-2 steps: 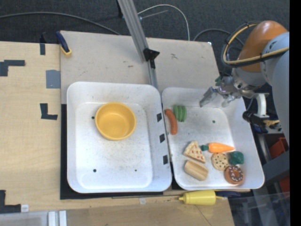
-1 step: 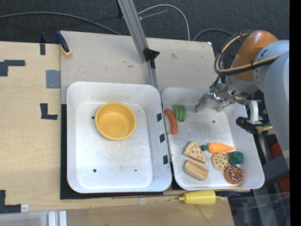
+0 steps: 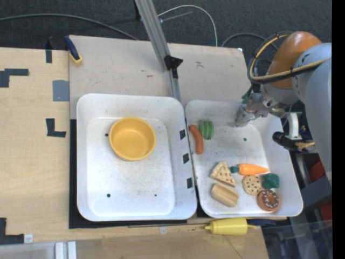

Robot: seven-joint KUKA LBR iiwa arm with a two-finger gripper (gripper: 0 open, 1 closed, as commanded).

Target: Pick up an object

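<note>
My gripper (image 3: 243, 117) hangs over the far end of the right bin (image 3: 285, 198), well apart from the carrot (image 3: 252, 169). I cannot tell its state.

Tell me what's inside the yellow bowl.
The bowl in the left bin shows a bare yellow bottom, nothing inside. The bin floor beneath it is covered.
</note>
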